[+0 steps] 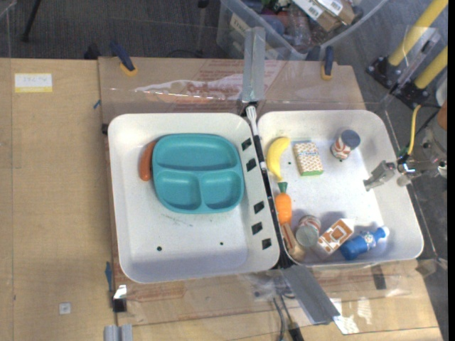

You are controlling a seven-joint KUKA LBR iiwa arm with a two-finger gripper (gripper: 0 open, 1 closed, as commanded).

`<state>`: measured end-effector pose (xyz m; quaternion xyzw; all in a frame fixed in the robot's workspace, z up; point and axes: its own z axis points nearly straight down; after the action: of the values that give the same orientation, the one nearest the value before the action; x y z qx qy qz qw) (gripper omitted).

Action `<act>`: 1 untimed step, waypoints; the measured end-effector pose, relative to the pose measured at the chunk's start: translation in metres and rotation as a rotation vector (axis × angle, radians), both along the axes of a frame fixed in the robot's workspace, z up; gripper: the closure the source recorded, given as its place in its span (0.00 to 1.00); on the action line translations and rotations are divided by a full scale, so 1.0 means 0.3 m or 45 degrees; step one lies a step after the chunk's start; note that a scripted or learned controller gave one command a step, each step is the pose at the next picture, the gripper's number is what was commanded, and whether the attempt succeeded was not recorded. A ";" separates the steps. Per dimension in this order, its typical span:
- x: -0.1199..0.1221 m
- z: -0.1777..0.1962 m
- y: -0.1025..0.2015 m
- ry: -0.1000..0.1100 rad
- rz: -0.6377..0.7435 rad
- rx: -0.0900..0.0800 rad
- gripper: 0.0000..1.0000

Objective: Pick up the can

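Can (pixel 307 233) sits low in the right bin (pixel 370 190), lower centre of the frame, lying tilted with its open silver end toward me. I note it is hemmed in: a carrot (pixel 283 206) stands just left of it along the divider between the bins, and a small orange-and-white carton (pixel 335 235) presses against its right side. Just past the carton lies a blue bottle (pixel 364 242), near the bin's lower right corner.

Upper part of the same bin: a banana (pixel 276 155) by the divider, a pale green patterned box (pixel 308 158) just beside it, and a small cup-like object with a blue top (pixel 344 145) further right. These are well apart from the can.

Gripper (pixel 381 175) is at the right edge of the right bin, mid-height in the frame, over the bin's bare floor. From here I cannot tell how far its fingers are parted; I see nothing between them. It is well apart from the can, with the carton and bottle lying between them on the lower side.

Left bin (pixel 128 212) holds a teal divided tray (pixel 197 172), with a red-orange item (pixel 146 163) tucked against its left edge. A clear tub of mixed clutter (pixel 302 9) stands beyond the bench, top centre of the frame.
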<state>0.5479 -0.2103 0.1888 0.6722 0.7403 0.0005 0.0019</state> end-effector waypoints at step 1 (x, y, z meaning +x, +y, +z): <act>0.169 -0.307 0.271 0.001 0.153 0.002 0.00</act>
<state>0.5984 -0.1292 0.0967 0.6267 0.7793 0.0010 0.0012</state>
